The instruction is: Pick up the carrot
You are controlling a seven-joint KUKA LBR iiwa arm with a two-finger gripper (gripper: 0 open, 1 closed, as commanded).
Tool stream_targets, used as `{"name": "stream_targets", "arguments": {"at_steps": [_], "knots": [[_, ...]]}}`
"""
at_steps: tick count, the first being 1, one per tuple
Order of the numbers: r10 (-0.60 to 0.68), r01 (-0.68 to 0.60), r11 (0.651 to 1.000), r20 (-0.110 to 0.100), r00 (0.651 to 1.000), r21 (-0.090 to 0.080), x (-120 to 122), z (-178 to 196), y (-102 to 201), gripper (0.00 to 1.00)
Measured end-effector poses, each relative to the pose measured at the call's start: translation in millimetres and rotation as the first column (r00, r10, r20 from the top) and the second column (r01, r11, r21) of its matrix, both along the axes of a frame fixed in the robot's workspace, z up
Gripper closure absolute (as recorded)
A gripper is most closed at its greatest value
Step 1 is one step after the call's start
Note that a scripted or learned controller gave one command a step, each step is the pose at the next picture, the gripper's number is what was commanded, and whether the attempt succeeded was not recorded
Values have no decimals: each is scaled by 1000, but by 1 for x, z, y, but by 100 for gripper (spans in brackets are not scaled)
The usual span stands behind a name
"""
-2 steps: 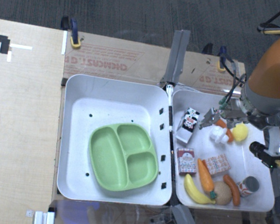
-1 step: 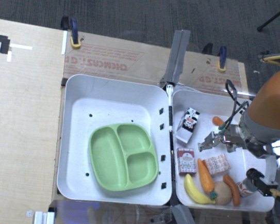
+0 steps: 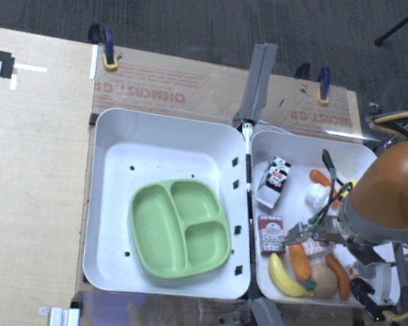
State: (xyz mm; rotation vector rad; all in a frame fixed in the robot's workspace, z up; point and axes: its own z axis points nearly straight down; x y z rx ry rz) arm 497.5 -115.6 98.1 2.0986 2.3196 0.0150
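The pincer (image 3: 304, 234) hovered just above the carrot (image 3: 299, 261) in the right bin (image 3: 298, 144), its grip state indiscernible; lifting remained undone.

Even, bright overhead light, no hard shadows. White bins (image 3: 110, 182) near blown out, mild glare on rims. Soft shadow under green tray (image 3: 179, 227). Purple-blue reflection at bottom edge below left bin. Overall slightly soft, low-res; floor (image 3: 175, 2) at top dark, grainy.
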Motion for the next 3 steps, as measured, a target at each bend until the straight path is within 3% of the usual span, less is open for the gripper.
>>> {"name": "stream_targets", "arguments": {"at_steps": [1,2,3], "knots": [[162,-162,987,7,987,-12,-12,1,2,0],[161,-161,987,8,987,-6,-10,11,4,100],[299,-299,954,-19,954,2,45,92,32,100]]}}
